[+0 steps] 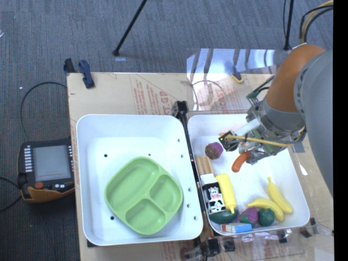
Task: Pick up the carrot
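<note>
The carrot [239, 162], short and orange-red, is in the right bin [296, 170] near its middle, tilted with its upper end towards the right. My gripper [252, 154] is directly at that upper end, reaching down from the right, and its dark tip overlaps the carrot. The grip itself is hidden by the wrist.
A purple round item [213, 150] lies just left of the carrot. A yellow bottle [225, 192], cow-print carton [213, 196], two bananas [278, 194], green and purple produce [258, 216] and a small box [236, 228] crowd the bin's front. The left bin holds a green divided plate [144, 194].
</note>
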Controlling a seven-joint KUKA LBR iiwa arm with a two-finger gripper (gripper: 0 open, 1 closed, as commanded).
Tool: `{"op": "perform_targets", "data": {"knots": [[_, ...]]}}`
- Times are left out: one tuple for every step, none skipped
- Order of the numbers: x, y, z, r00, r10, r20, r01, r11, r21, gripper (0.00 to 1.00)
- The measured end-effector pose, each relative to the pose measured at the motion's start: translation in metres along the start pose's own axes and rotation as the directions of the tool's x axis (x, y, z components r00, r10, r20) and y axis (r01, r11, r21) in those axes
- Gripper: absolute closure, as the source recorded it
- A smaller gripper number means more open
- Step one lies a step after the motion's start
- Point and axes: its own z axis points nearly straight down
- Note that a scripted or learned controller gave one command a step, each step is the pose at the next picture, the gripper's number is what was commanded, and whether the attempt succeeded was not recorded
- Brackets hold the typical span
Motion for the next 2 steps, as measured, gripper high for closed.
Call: {"op": "perform_targets", "data": {"knots": [[-0.021,0.043,0.024,0.989,-0.147,0.012,0.147,0.989,0.006,1.0],[-0.032,0.036,0.016,0.986,0.169,0.01,-0.169,0.986,0.003,1.0]]}}
